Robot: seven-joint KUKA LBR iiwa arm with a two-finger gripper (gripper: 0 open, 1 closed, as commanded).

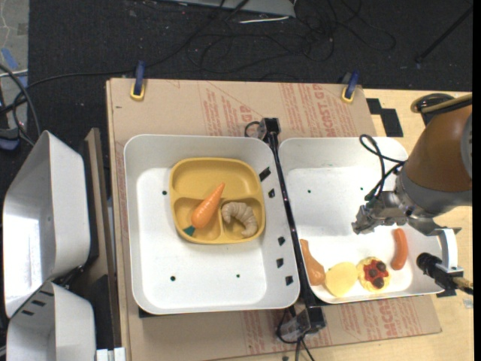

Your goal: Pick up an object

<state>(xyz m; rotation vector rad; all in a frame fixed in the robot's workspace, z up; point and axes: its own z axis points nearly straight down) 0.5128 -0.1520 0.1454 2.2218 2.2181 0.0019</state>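
Sausage (399, 248): lying in the right bin (331, 160), near its right wall.
Left bin (150, 277): yellow plate (184, 179) with carrot (208, 206).
Gripper (370, 220): low over the right bin, just left of the sausage; grip can't be made out.

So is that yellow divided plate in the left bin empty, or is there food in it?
Not empty. The yellow plate holds a toy carrot across its divider and a pale shrimp-like piece in its lower right compartment.

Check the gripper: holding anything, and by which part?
Nothing visibly held. The gripper hovers over bare floor of the right bin, apart from the sausage and the other food.
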